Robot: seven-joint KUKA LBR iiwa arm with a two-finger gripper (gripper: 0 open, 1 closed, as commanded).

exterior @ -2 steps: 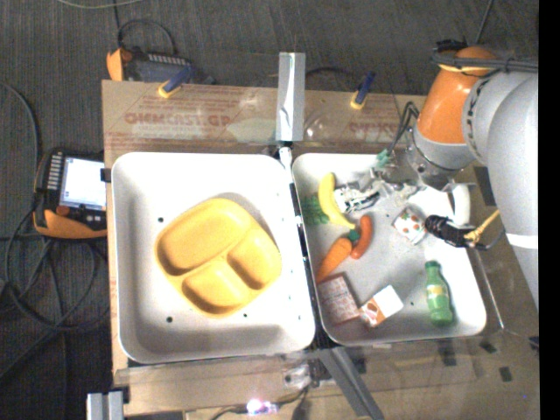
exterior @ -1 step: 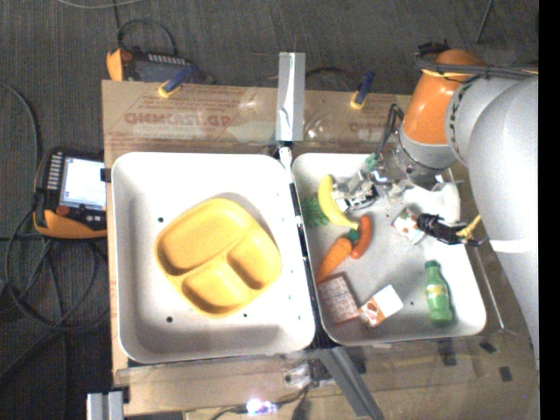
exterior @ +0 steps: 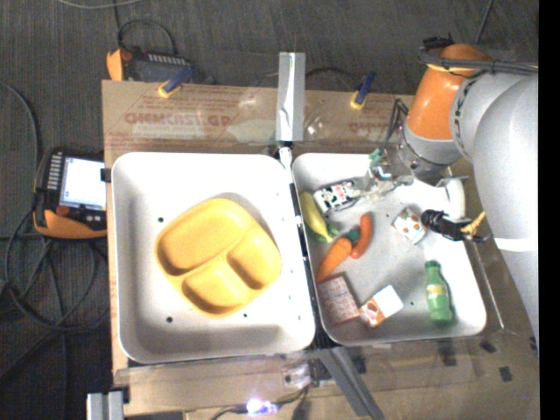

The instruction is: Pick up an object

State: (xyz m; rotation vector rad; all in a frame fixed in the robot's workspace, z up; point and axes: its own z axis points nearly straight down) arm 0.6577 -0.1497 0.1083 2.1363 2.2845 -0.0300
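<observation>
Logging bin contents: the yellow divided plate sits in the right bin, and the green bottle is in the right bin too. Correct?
Not quite. The camera view shows the yellow divided plate in the left bin; the green bottle is indeed in the right bin.

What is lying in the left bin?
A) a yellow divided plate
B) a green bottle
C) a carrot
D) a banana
A: the yellow divided plate lies in the left bin, while the green bottle, carrot and banana all lie in the right bin.
</observation>
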